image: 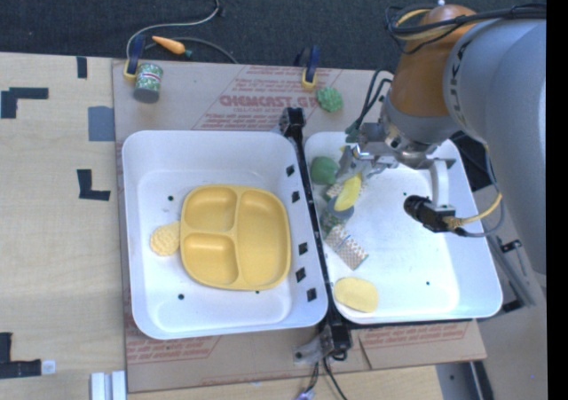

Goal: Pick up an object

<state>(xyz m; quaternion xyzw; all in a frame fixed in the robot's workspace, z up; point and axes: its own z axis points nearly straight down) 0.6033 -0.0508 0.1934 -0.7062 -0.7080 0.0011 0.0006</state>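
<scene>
Bench [53,212] — two bins [213,145], one tray [236,237]

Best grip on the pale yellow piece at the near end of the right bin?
Take the yellow piece across its short axis, coming straight down. It lies flat and oval, long side running left to right, apart from the mesh piece above it. Its left end sits near the bin wall, so fingers fit better front and back.

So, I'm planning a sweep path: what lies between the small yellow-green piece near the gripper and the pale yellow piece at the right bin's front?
In the camera view, a silvery grid-patterned piece lies between the yellow-green piece and the pale yellow piece.
</scene>
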